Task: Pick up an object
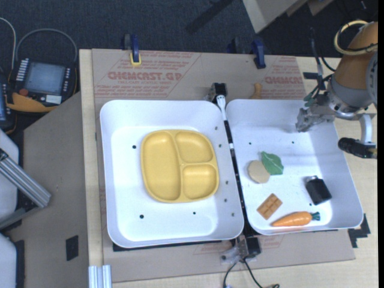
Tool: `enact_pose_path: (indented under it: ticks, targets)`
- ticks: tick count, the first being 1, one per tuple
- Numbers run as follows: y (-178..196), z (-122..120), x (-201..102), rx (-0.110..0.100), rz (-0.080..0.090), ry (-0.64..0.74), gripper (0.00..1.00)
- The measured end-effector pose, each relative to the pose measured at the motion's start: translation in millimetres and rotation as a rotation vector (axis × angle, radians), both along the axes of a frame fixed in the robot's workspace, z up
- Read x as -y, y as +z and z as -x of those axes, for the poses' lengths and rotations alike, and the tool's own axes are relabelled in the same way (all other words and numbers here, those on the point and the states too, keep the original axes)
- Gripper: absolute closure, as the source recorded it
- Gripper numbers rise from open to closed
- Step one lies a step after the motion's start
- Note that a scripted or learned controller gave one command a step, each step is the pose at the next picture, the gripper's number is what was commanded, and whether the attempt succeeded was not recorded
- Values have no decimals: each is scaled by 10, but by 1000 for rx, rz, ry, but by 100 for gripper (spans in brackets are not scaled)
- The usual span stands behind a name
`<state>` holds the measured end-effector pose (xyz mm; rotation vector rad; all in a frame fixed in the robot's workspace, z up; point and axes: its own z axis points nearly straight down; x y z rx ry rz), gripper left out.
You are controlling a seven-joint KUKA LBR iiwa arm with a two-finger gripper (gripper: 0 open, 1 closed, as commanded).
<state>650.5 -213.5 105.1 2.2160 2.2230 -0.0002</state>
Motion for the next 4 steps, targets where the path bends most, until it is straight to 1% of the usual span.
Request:
enact_pose_path:
  ticks: [1, 2, 3, 4]
  targets:
    - [452, -67, -8, 5, 1, -2, 100]
    - [1039, -75, -102, 5, 1, -1, 100]
    - [1288, -86, -101, 4, 0, -2, 100]
    - [1180, -90, -652, -3, -4, 3, 100]
